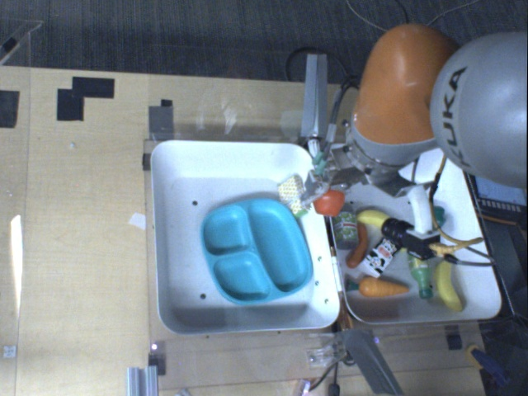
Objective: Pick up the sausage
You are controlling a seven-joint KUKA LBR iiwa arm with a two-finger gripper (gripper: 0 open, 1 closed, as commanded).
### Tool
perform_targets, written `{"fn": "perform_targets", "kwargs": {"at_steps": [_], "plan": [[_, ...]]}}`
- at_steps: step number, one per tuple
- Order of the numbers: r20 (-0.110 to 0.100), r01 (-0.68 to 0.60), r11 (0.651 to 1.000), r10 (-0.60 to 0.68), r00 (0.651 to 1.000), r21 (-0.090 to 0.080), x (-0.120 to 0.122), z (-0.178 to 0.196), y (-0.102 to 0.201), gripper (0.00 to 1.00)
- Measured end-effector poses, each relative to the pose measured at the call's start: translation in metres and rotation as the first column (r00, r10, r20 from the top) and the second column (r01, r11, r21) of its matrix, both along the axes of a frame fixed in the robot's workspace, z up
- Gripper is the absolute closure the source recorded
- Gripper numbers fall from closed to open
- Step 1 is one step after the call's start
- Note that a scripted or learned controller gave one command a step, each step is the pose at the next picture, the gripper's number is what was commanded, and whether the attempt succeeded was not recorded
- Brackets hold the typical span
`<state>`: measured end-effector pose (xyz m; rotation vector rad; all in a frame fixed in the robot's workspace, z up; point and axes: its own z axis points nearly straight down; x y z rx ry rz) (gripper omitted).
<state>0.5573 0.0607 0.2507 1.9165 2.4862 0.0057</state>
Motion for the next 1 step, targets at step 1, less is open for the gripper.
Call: {"fn": "perform_targets", "kwargs": {"at_steps": [1], "plan": [[0.0, 0.333, 0.943, -0.333, 0.943, 0.002, 0.0096, 0.012, 0.0406, 1.0]]}}
